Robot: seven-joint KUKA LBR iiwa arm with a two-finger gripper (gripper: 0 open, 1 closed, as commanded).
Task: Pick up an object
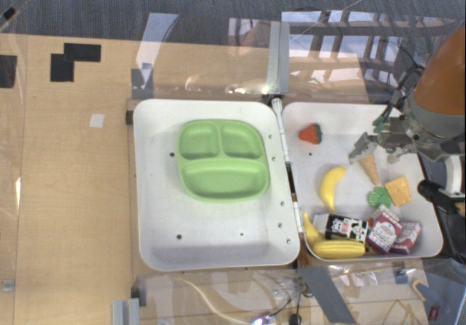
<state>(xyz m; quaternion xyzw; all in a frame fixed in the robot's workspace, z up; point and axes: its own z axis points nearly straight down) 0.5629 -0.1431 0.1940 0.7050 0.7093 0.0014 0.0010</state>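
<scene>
My gripper [378, 151] hangs over the upper right part of the right bin [342, 121], its fingers spread open and nothing between them. Just below it lies a tan cone-shaped piece [371, 168]. Further objects in this bin are a red strawberry [311, 134] at the back left, a yellow banana [332, 185] in the middle, a small green piece [378, 197] and an orange square piece [398, 191]. Along the front lie a black-and-white carton [345, 228], red packets [393, 233] and a yellow corn-like piece [339, 248].
The left bin [156, 229] holds a green divided plate [222, 159]. A metal divider [285, 163] separates the two bins. The arm's orange band [445, 79] enters from the right, above the right bin's far corner.
</scene>
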